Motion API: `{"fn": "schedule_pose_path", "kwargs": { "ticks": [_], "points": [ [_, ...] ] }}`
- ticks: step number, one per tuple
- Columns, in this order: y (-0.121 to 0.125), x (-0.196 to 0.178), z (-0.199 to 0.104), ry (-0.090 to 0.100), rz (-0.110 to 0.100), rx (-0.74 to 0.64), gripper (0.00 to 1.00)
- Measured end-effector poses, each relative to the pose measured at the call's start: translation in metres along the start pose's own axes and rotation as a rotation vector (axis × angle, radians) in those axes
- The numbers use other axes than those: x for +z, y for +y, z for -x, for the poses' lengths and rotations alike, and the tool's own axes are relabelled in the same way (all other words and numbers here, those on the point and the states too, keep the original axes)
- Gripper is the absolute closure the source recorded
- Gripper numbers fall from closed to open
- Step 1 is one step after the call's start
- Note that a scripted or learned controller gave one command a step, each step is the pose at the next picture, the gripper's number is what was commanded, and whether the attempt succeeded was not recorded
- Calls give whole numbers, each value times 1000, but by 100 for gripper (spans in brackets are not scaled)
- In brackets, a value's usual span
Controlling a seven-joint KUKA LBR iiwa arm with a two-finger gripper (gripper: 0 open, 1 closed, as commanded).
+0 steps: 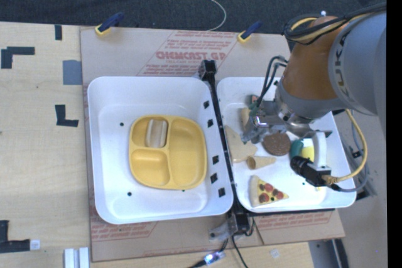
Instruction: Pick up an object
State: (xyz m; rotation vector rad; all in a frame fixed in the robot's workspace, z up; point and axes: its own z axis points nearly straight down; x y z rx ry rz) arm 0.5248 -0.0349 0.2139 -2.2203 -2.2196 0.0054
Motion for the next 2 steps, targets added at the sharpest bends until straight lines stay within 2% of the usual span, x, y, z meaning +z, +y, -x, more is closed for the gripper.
{"fn": "schedule_pose_path", "kwargs": {
  "ticks": [1,2],
  "points": [
    [1,-12,6,1,3,-1,100],
    [-2,-19,-1,1,2,-2,100]
  ]
}}
